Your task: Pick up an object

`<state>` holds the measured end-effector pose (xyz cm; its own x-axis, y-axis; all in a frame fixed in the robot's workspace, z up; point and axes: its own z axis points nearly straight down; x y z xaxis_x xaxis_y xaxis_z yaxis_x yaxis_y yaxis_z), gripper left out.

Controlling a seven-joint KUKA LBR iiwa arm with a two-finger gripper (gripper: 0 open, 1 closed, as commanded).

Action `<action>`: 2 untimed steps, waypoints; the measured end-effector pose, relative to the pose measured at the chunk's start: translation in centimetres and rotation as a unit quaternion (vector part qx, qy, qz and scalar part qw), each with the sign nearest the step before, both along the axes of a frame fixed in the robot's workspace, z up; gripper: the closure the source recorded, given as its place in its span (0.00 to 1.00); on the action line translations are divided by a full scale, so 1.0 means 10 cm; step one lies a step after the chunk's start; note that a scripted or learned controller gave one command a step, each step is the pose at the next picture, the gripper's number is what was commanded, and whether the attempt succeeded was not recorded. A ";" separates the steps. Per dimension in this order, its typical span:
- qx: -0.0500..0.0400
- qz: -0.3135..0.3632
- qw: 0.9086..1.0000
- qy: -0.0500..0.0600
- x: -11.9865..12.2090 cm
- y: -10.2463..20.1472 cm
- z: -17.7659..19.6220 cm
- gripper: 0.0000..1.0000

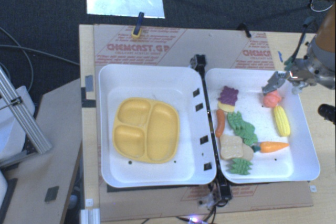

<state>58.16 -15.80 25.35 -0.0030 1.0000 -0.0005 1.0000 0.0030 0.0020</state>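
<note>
Tool (276, 83) hovers just above the pink ball (271, 99) at the right bin's (307, 157) far right; grip state, I cannot tell. Ball beside corn (282, 120). Looks light, smooth, likely to roll; I'd pinch across its middle.

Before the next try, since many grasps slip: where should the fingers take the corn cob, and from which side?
Probably across the middle of the corn cob, coming from straight above. It lies flat and long on the right bin floor, with bare floor along both long sides for the fingers.
</note>
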 end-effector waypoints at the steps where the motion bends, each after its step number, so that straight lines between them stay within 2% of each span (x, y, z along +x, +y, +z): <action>1: 0.003 -0.002 1.000 0.008 -1.01 0.37 -1.04 0.00; 2: 0.003 0.000 1.000 0.000 -0.82 0.48 -1.70 0.00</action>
